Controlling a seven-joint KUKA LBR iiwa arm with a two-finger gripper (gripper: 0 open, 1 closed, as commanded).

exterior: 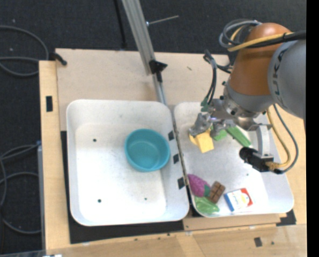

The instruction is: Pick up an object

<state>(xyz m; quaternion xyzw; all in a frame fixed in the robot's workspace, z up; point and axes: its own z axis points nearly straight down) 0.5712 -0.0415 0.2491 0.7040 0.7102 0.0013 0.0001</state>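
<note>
Two shallow white bins side by side on the bench (105,79), rims touching along a near-to-far seam at mid-scene. Left bin (84,197) mostly bare floor, with one teal bowl (147,150) resting upright toward its right side, close to the seam but short of the wall. Wide open floor to the left, near and far of that bowl. Right bin (277,194) more crowded: along its near edge a purple lumpy piece (197,184), just beside it a brown chocolate-bar block (217,191), a green piece (207,206) against the near rim, and a small white carton with red and blue print (238,199) a little to the right. Bare floor in the middle of that bin, between the near cluster and the arm. A slanted metal rail (140,33) reaching down from the far side to the seam's far end.

Grey arm with orange band (256,63) entering from the right, wrist low over the far part of the right bin. Gripper (205,130) near the bin's far-left corner, close to the seam wall. A yellow block (203,142) right at the fingertips, tilted; whether pinched or merely touching, impossible to tell. A green elongated piece (239,136) just right of it, partly under the wrist.
</note>
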